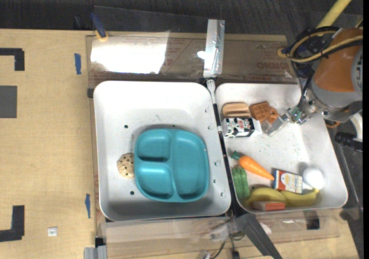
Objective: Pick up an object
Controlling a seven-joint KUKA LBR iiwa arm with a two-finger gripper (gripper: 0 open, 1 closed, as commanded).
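1. Left bin [109, 102]: teal divided plate [171, 163] in the middle toward the near edge; cookie [125, 165] just beside the plate's left side.
2. Right bin [323, 154]: far-left corner holds a bread roll [235, 108], a waffle-like brown piece [264, 112] beside it, and a black-and-white carton [238, 127] just below the roll.
3. Near edge of right bin: carrot [256, 166], green vegetable [240, 181] by the left wall, banana [282, 196], small juice box [287, 181], white ball [314, 178] near the right corner.
4. Arm [337, 76] enters at the right bin's far-right corner.
5. Gripper [278, 124] sits low just right of the waffle piece, nothing seen between the fingers; open or closed, cannot tell.
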